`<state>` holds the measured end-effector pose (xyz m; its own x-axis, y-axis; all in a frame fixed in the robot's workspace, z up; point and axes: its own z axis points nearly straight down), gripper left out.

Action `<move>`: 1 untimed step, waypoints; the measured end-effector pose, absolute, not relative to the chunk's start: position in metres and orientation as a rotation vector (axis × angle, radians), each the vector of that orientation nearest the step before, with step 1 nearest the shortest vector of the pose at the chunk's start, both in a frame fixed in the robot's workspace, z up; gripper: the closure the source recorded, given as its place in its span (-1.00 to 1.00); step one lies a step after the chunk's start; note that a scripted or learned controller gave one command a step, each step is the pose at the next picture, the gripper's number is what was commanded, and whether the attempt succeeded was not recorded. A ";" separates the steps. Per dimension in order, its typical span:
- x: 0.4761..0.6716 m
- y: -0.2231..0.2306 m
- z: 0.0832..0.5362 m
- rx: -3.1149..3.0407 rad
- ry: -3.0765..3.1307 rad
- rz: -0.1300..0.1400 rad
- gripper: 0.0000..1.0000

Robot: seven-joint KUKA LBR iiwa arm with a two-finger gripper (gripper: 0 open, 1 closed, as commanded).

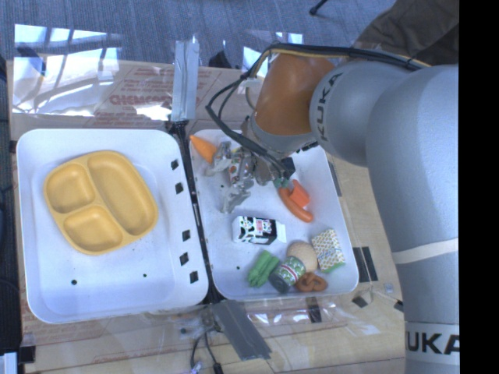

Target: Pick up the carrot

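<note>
Nearest the camera, along the front of the right bin (343, 275), lies a cluster of clutter: a green vegetable (263, 269), a can (289, 273), a pretzel (311, 283), an egg (301, 253) and a checkered block (328, 249). Just behind them sits a black-and-white carton (258, 229). None of these matter to the step except as things to stay clear of.

Further in, the carrot (297, 199) lies against the bin's right side, slanting, its green top toward the far end and tucked close under the wrist. The gripper (238, 178) hangs just to the carrot's left, over bare bin floor, its metal fingers (231, 201) pointing down and apparently spread, with nothing between them. An orange wedge (203, 147) rests at the far left corner of the same bin; it is a likely decoy and not the target.

To do this step well, the arm probably needs to shift the gripper toward the bin's right side until it is centred over the carrot's middle, turn the wrist so the fingers straddle the carrot across its narrow width, then descend straight and close. The bin wall is near, so the outer finger has little room.

The left bin (31, 232) holds a yellow tray (100, 201), well apart from the work
</note>
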<state>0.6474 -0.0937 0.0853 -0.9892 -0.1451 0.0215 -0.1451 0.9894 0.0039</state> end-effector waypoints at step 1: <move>0.659 -0.060 0.194 -0.198 -3.141 0.001 -1.00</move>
<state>0.6589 -0.0602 0.1936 -0.9921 0.1257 -0.0056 0.1257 0.9921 -0.0005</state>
